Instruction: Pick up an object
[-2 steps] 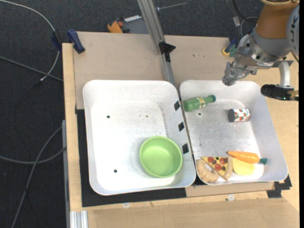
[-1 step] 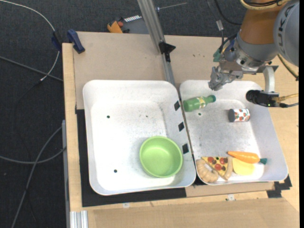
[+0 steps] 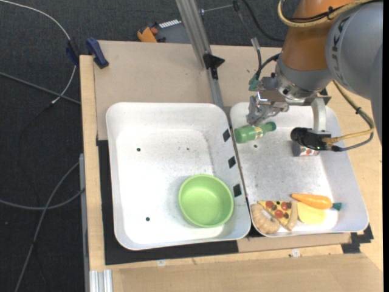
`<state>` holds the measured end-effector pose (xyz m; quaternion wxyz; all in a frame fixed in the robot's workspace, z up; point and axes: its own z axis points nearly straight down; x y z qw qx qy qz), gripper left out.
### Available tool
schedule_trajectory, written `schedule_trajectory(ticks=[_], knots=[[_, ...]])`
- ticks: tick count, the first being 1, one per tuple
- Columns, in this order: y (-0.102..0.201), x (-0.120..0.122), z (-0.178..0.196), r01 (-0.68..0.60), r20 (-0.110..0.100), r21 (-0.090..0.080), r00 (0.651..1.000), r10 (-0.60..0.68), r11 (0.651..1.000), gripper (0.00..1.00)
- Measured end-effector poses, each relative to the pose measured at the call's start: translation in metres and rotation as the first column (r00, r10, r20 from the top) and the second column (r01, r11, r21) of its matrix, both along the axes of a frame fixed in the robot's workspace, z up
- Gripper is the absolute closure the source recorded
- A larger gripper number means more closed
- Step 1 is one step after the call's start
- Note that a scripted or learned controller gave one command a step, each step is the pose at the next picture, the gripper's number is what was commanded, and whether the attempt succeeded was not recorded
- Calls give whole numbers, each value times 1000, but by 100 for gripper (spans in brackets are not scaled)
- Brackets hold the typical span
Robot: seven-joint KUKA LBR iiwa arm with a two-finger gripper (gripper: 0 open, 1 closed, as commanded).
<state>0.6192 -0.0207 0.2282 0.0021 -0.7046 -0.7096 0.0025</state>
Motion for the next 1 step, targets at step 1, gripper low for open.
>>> schedule_trajectory(ticks=[1], knots=[[49,-21,8,1,2,0,1000,-1,1000,100]])
